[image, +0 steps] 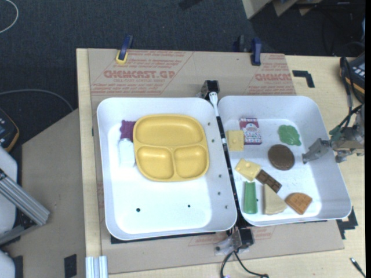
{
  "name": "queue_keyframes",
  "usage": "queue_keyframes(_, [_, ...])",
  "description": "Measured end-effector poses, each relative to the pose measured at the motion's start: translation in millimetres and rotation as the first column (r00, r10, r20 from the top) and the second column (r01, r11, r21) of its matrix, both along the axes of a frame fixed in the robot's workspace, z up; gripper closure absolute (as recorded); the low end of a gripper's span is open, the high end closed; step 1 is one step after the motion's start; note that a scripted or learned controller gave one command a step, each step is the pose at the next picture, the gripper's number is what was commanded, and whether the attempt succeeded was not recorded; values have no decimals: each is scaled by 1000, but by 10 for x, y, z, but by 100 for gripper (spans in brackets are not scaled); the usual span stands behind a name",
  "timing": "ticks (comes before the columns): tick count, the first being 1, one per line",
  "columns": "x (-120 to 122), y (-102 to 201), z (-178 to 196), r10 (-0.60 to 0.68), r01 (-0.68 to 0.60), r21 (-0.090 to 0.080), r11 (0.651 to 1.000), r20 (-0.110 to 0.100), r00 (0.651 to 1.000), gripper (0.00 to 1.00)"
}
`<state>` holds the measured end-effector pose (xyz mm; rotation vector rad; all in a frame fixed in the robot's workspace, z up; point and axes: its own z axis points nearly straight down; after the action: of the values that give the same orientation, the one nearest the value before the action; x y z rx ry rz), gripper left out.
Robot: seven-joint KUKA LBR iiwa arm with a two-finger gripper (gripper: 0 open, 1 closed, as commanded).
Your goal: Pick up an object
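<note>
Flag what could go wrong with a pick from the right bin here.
1. The end effector sits low at the right bin's edge; a low sweep inward could catch the rim.
2. The brown disc is flat, so fingers may slip off.
3. The green stick, tan wedge and dark bar crowd together; a grasp there could snag a neighbour.

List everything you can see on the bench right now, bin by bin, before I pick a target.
left bin: 1, white, left half of the bench
divided plate: 1, yellow, upper part of left bin
purple item: 1, purple, partly under the plate's left edge
white item: 1, white, left of the plate
right bin: 1, white, right half
carton: 1, red and white, top of right bin
cheese blocks: 2, pale yellow, left side
green leaf: 1, upper right
brown disc: 1, centre
chocolate bar: 1, brown
green stick: 1, lower left
wedge: 1, cream
waffle: 1, orange
gripper: 1, grey, right bin's right side
</note>
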<state>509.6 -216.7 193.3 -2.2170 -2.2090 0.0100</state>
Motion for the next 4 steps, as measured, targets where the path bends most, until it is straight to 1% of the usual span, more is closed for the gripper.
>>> queue_keyframes(1, [33,2,65,4,-4,-4,1000,13,1000,0])
queue_keyframes(2, [22,43,-367,3,-3,-1,1000,7,1000,0])
queue_keyframes(3, [107,61,-946,4,-4,-1,1000,7,1000,0])
queue_keyframes(4, [106,69,-1095,4,-4,-2,1000,9,1000,0])
